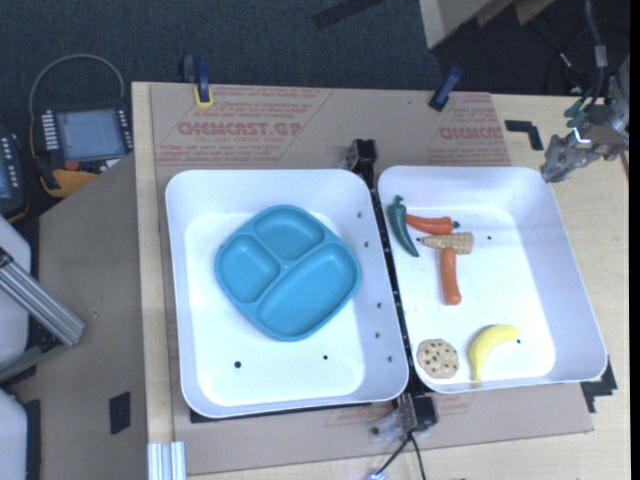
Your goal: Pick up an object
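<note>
The right bin (pixel 560 268) holds several toy foods. A green pepper (pixel 401 226) lies at its left wall, with a red chili (pixel 430 224) and a tan cone-shaped piece (pixel 447 241) beside it. An orange sausage (pixel 451 277) lies below them. A round cookie (pixel 437 358) and a yellow banana (pixel 490 347) sit near the front rim. My gripper (pixel 560 158) hangs over the bin's far right corner, well away from all of them, with nothing seen in it.
The left bin (pixel 200 368) carries a blue divided plate (pixel 288 270). A black clamp (pixel 362 154) sits between the bins at the back. A handheld pendant (pixel 88 133) rests off the bench's left side.
</note>
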Robot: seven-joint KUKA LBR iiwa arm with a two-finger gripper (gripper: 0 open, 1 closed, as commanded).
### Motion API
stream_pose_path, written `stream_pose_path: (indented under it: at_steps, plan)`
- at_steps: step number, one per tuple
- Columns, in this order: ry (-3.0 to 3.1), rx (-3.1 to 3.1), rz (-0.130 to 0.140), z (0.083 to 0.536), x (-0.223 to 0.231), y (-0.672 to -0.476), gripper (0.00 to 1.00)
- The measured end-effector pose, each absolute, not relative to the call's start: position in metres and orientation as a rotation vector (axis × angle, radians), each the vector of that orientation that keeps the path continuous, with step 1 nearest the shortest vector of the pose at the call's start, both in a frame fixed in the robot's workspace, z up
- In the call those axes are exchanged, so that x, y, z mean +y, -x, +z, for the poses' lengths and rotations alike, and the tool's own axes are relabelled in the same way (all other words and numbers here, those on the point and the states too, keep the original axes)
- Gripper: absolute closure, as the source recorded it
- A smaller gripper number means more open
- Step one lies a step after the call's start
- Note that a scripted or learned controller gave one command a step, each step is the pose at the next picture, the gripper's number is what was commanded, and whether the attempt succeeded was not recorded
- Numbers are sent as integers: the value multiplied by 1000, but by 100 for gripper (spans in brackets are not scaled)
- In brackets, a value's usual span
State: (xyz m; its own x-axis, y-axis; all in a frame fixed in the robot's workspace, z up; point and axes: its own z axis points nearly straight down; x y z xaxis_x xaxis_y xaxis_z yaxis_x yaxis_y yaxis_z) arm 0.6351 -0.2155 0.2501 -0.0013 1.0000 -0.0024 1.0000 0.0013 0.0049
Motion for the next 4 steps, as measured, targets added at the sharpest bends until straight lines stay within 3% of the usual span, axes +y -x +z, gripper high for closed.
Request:
stream_pose_path:
  at_steps: [3, 4]
  plan:
    - [-2218, 2229, 0, 226, -66, -602, 100]
    - [-2217, 2231, 0, 233, -9, -580, 100]
